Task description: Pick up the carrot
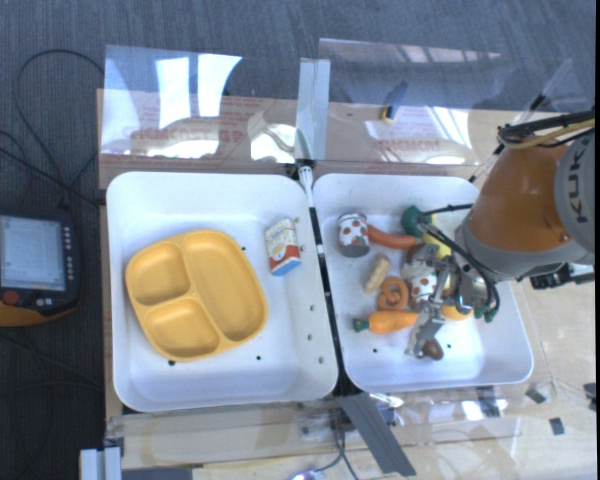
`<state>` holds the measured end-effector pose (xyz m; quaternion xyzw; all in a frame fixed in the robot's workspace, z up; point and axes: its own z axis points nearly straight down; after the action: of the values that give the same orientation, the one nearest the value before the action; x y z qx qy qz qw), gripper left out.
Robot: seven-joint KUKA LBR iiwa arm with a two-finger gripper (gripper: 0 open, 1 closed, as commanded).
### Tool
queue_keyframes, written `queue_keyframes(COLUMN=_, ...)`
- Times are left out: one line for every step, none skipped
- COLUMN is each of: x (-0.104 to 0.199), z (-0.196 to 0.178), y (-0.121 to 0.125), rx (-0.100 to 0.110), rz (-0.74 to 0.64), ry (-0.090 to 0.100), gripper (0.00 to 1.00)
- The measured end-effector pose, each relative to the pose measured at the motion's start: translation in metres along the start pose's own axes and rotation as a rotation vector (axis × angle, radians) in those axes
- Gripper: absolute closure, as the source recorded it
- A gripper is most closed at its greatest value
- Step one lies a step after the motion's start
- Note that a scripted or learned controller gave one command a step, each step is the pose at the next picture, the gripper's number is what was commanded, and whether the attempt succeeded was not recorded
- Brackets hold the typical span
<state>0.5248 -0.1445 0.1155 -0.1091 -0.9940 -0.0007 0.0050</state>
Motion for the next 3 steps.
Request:
queue_keyframes(x=0.022, z=0.021, y=0.045, rx=-0.001, rz=0.130, ry=-0.041, gripper=0.00)
queue_keyframes(x=0.043, z=0.021, y=0.041, rx=-0.008, rz=0.310, ry=-0.035, gripper=0.00)
queue_keyframes(x=0.039, z=0.008, y=0.041, rx=-0.008, rz=0.311, ry=-0.051, gripper=1.00)
